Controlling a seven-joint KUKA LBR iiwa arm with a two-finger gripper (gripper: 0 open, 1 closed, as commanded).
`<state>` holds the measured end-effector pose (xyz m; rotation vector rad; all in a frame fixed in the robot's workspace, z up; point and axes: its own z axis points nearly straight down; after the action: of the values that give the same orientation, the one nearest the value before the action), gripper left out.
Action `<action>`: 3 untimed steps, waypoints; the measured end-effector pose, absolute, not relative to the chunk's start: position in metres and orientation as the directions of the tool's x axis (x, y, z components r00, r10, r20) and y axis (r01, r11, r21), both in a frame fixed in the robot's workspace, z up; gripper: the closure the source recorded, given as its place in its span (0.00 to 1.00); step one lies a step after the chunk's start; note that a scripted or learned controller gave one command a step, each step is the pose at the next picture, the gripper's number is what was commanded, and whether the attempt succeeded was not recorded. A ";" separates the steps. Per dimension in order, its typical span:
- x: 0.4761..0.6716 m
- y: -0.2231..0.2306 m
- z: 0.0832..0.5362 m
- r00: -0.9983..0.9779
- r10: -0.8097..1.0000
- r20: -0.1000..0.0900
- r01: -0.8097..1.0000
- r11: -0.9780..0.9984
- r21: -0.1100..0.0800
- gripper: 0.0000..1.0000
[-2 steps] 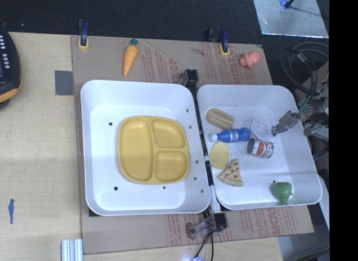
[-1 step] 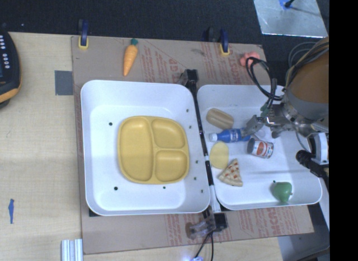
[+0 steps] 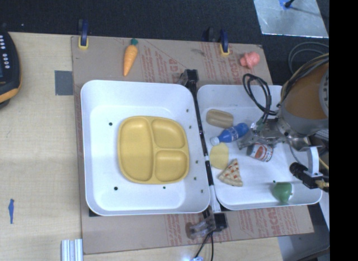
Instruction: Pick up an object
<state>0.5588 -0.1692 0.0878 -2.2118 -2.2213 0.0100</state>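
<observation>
The right white bin (image 3: pixel 263 197) holds several small objects. A tan bread-like piece (image 3: pixel 219 118) lies at its back left, with a blue bottle (image 3: pixel 230 134) just in front of it. A pale yellow lump (image 3: pixel 219 155) and a pizza slice (image 3: pixel 231 173) sit near the bin's left wall. A red and white can (image 3: pixel 262 153) lies in the middle, and a green object (image 3: pixel 282 191) rests near the front right. My gripper (image 3: pixel 260 137) hangs low over the bin, right above the can and beside the blue bottle's right end. The wrist hides what it touches.
The left white bin (image 3: pixel 95 142) carries a yellow divided plate (image 3: pixel 152 148). On the board behind the bins lie a toy carrot (image 3: pixel 130 57) and a pink object (image 3: pixel 250 59). A black cable (image 3: pixel 258 93) loops over the right bin's back. A dark handset (image 3: pixel 8 66) sits far left.
</observation>
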 end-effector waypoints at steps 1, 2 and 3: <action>0.558 -0.174 0.092 -0.004 1.000 0.000 1.000 0.004 -0.004 0.00; 0.559 -0.175 0.103 -0.003 1.000 -0.001 1.000 0.003 -0.002 1.00; 0.584 -0.084 0.197 -0.011 1.000 0.001 1.000 0.011 0.004 1.00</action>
<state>0.5842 -0.0841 0.1969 -2.2105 -2.2354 -0.0063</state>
